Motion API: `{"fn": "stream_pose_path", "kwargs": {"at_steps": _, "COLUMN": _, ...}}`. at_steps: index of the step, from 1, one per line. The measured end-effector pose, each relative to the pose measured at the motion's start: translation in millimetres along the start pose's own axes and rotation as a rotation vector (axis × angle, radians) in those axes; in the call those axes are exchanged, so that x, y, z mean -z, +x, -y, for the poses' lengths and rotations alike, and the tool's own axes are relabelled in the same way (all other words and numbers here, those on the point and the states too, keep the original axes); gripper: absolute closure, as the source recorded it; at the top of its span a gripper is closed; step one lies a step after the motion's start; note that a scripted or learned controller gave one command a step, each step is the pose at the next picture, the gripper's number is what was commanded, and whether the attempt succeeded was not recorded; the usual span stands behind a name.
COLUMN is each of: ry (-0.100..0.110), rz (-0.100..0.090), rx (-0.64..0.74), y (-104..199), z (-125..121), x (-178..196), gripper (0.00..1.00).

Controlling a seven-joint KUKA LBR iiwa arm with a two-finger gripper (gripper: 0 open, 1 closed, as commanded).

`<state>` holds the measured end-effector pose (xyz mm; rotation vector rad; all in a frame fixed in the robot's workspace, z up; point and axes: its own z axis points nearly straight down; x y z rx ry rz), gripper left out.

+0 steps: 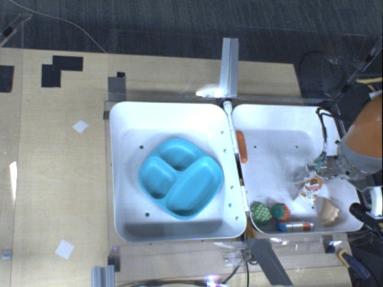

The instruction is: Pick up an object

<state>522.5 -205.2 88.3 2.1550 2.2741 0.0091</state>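
The small white packet with orange print [311, 188] lies in the right white bin [269, 154] directly under the gripper [321, 165], whose opening I cannot tell, so a descent may merely press the flat, crinkly packet against the floor.

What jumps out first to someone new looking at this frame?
The bright blue divided tray filling the middle of the left bin. Next, the arm's orange band at the right edge, above a small clutter along the right bin's near wall: a green ball, a marker, and an orange stick by the divider.
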Motion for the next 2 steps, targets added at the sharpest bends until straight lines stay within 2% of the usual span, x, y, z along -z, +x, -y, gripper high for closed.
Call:
{"fn": "stream_pose_path", "kwargs": {"at_steps": 1, "ry": -0.007, "rz": 0.004, "rx": 0.001, "y": -1, "z": -3, "x": 12, "gripper": 1.00}}
{"fn": "stream_pose_path", "kwargs": {"at_steps": 2, "ry": 0.004, "rz": -0.001, "rx": 0.087, "y": 86, "z": -18, "x": 134, "gripper": 1.00}}
